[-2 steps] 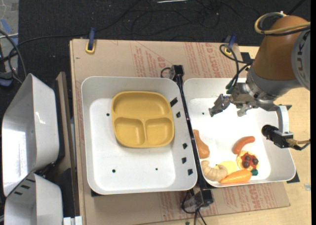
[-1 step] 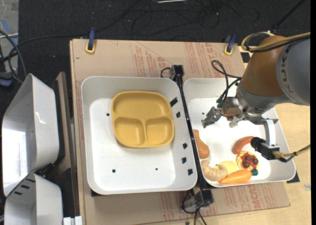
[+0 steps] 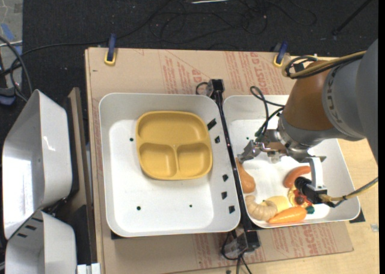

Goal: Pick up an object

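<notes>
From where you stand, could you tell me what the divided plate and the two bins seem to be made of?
Divided plate: likely moulded plastic, matte mustard yellow, with soft rounded compartment ridges. Left bin and right bin: probably thin white plastic, smooth and slightly glossy, with rounded corners; painted metal cannot be ruled out.

Mounted high above the tabletop (image 3: 150,65), fixed, looking down at a slant. Far enough back to take in both white bins: left bin (image 3: 114,164), right bin (image 3: 337,164), plus dark floor beyond the far edge. Arm (image 3: 337,101) entering from the right side.
</notes>
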Robot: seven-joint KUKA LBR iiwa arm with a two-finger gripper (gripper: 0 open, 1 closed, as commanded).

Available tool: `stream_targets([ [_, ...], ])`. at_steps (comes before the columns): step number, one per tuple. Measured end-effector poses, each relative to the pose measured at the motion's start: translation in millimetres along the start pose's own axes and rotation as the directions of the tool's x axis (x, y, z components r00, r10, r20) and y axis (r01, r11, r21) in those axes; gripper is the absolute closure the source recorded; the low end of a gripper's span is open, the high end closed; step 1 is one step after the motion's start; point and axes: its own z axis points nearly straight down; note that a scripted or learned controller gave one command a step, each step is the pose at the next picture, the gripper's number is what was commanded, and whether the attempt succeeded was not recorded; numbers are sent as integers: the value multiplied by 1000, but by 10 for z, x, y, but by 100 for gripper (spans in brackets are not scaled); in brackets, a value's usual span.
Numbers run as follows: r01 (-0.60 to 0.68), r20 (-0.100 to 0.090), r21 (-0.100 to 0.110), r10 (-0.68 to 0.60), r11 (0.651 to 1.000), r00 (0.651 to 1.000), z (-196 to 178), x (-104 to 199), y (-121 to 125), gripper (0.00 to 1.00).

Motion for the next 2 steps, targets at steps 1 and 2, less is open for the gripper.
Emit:
stream_targets([
  [1,-1,0,-3,1,1000,1000,-126,0,7,100],
  [2,5,0,-4,-5,1000,1000,-558,17,68,100],
])
